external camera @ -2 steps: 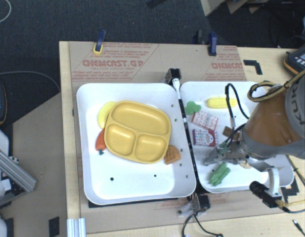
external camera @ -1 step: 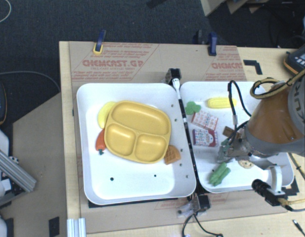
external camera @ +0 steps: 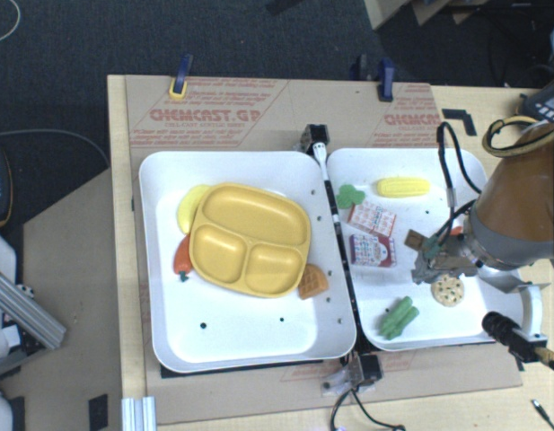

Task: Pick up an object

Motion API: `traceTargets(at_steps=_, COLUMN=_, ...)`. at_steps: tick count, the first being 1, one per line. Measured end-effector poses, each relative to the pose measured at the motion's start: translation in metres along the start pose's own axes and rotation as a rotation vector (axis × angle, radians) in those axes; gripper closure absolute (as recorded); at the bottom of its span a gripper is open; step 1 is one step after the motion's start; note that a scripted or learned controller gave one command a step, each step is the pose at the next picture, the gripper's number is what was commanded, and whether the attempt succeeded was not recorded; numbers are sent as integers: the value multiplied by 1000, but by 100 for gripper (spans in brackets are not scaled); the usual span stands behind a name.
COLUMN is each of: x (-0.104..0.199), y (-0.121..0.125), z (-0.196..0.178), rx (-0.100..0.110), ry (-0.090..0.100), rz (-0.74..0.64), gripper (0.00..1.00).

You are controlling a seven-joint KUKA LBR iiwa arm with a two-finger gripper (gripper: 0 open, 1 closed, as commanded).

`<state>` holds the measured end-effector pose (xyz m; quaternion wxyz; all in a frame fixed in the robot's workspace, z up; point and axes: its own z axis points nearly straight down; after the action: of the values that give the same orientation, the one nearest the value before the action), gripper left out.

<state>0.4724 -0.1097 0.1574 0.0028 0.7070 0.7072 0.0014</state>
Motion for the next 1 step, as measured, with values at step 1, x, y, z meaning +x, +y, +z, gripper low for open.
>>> traceTargets(at_steps=1, x=-1, y=4, z=-64, rx=-2, ry=0, rz=-1, gripper=100)
